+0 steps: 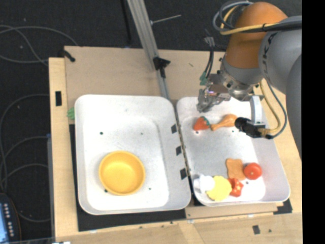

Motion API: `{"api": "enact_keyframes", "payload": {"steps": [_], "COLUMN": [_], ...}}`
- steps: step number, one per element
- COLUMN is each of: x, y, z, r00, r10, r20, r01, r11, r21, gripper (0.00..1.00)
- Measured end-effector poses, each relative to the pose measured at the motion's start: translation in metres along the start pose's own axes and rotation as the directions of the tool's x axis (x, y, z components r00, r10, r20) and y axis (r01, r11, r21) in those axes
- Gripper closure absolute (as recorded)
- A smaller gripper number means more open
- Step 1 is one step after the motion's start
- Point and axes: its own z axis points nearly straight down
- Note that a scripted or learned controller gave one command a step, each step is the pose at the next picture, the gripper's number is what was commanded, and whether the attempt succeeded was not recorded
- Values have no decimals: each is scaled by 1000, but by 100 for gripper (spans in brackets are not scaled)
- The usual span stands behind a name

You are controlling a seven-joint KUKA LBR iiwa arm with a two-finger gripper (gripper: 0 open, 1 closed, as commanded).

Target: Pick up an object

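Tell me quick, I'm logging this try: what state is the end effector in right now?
End effector: over the far end of the right bin, just above a small red and orange toy; whether it is open or closed cannot be told.

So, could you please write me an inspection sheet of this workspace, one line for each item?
Surface: tan bench bearing a left white bin and a right white bin, side by side.
Job's things: yellow bowl in the left bin; in the right bin an orange-and-red toy at the far end, and a red ball, an orange piece, a yellow piece and a small red piece at the near end.
Clutter: nothing seen.
Hand: the hand hangs over the right bin's far left corner, beside the toy; nothing seen held.
Cables: grey loops on the arm; thin cables on the dark floor.
Surroundings: slanted metal pole over the bench.
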Motion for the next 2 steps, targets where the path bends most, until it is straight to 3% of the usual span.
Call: {"api": "enact_keyframes", "payload": {"steps": [2], "x": [111], "y": [10], "z": [-6], "r00": [1000], "r10": [-1], "r20": [0], "r01": [1], "r11": [1000], "r21": [-4], "gripper": [100]}}
